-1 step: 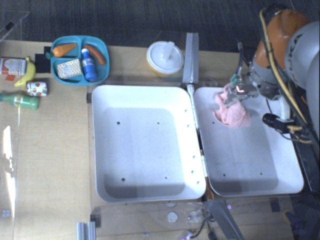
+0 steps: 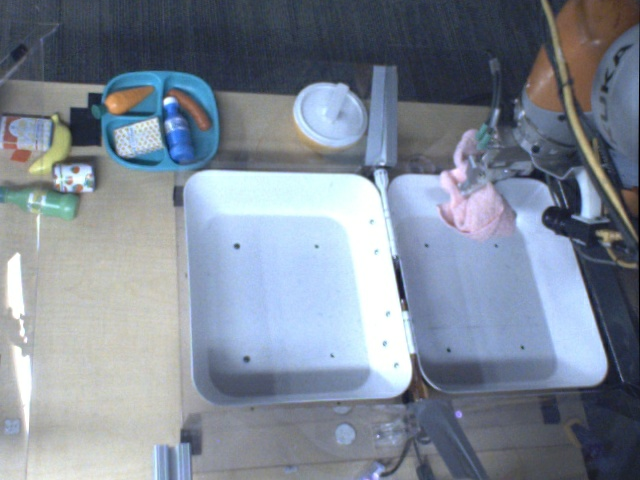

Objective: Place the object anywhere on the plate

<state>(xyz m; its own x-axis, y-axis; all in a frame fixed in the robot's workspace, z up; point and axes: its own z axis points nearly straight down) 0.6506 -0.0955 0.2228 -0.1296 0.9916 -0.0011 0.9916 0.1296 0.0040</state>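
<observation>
A: What is the pink thing (image 2: 478, 206)?

B: Soft, crumpled cloth, a limp bundle with folds. It hangs at about one o'clock in the right bin (image 2: 500, 348), near the back wall.

A: Does the gripper (image 2: 480, 166) have it?

B: The fingers are closed on the top of the cloth, pinching a bunched ridge; the rest sags below them.

A: Which way does it run?

B: Its long axis goes from the pinched end at eleven o'clock down to the wider lobe at five o'clock.

A: And the bins?

B: Both are shallow, smooth white plastic with rounded corners and small dark dots on the floor. The left bin (image 2: 280, 298) sits just beside the right one, with a grey metal strip (image 2: 380, 118) at their join.

A: The surroundings?

B: A pale wooden bench (image 2: 90, 318), dark carpet behind. At ten o'clock a blue divided tray (image 2: 205, 98) holds toy food; at twelve, a round white lid on a yellow cup (image 2: 330, 116).
</observation>
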